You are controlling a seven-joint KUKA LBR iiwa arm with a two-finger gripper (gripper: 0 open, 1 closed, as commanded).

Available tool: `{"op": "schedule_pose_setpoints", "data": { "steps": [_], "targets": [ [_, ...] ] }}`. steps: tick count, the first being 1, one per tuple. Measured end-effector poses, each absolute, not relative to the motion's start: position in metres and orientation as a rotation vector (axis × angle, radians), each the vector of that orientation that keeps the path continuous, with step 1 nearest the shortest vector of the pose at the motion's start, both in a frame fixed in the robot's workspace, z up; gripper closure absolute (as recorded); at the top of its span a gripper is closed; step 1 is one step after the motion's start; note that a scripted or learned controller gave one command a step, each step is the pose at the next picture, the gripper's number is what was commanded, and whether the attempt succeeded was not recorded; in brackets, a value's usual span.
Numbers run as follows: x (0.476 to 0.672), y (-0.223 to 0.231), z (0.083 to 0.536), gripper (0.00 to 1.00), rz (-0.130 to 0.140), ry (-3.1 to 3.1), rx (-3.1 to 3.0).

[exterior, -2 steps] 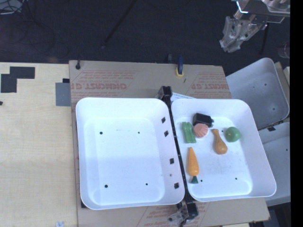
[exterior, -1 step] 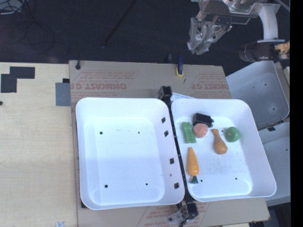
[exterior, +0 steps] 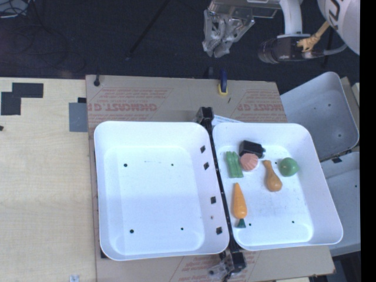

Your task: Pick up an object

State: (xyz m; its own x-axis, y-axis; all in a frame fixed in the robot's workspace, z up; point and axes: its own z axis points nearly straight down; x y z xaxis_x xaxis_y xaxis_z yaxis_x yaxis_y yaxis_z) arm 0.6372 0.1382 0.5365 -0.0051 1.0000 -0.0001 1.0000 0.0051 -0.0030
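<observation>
From my station I see the gripper [exterior: 220,40] hanging high at the far edge of the scene, above the dark floor beyond the bench, well apart from both bins. Its metal parts bunch into one pale, blurred cluster against the dark background, and I cannot tell how the pincer stands; nothing is visible in its grasp and it touches nothing. The grey arm [exterior: 291,10] runs off to the right at the top. Below, the right bin [exterior: 320,216] carries all the objects, grouped in its far-left part. A green block [exterior: 234,164] lies beside the bin's left wall, with a pink shell-like piece [exterior: 249,162] just beside it on the right, and a black object [exterior: 251,148] touching the far side of that pink piece. To the right of these lies a tan gourd-shaped toy [exterior: 271,177], and a green round fruit [exterior: 288,167] sits just beside it, nearer the right wall. An orange carrot [exterior: 238,202] lies nearer to me, its dark green tip pointing toward the near edge. The left bin [exterior: 111,157] sits beside the right one, their rims meeting along a row of black clips [exterior: 212,200].
</observation>
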Motion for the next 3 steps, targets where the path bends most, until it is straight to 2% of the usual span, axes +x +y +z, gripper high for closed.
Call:
{"op": "schedule_pose_setpoints", "data": {
  "steps": [1, 2, 3],
  "targets": [
    [0.644, 0.205, 0.536, 1.00, 0.004, -2.226, -2.212],
    [0.644, 0.245, 0.537, 1.00, 0.005, -2.224, -2.217],
    [0.592, 0.242, 0.386, 1.00, 0.033, -2.213, -2.216]
  ]
}}
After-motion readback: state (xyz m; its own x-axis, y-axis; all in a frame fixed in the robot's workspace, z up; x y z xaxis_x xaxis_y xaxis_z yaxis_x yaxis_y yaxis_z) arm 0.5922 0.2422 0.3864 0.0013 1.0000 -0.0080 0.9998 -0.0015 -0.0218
